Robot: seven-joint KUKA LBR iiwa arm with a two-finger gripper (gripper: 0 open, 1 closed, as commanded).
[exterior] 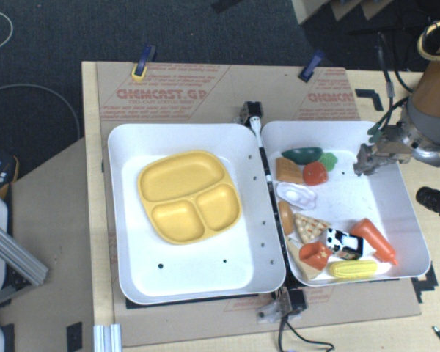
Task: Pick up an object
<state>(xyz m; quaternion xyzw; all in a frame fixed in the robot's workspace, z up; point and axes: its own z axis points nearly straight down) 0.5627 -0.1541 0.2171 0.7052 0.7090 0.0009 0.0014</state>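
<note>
Over the right bin, far side: gripper [363, 162], small and dark, on the end of the grey arm [425, 116] coming in from the right.
Gripper state: too small and dark to tell if wide or narrow; nothing seen between the tips.
Under the gripper: bare white floor of the right bin [396, 196], near the far right corner.
Nearest toys: green leafy piece [308, 155] and a red tomato [315, 173], a little to the left of the gripper, not touching it.
Beside those: tan bread slice [287, 171], right by the tomato, close to the bin's left wall.
Middle of the pile: white shiny piece [297, 193] just below the bread, then an orange sausage shape [285, 217] along the left wall.
Lower down: pizza-like wedge [310, 229], another red piece [313, 254], and a black and white toy [343, 243] packed close together.
Front of the right bin: yellow corn [354, 270] lying flat, with an orange carrot [374, 240] slanting just above it.
Left bin [125, 196]: yellow tray [188, 196] with three sections, sitting in the middle, well apart from the gripper.
Under both bins: brown board [205, 90] with red letters, held by blue clips [141, 63] at the far edge.
</note>
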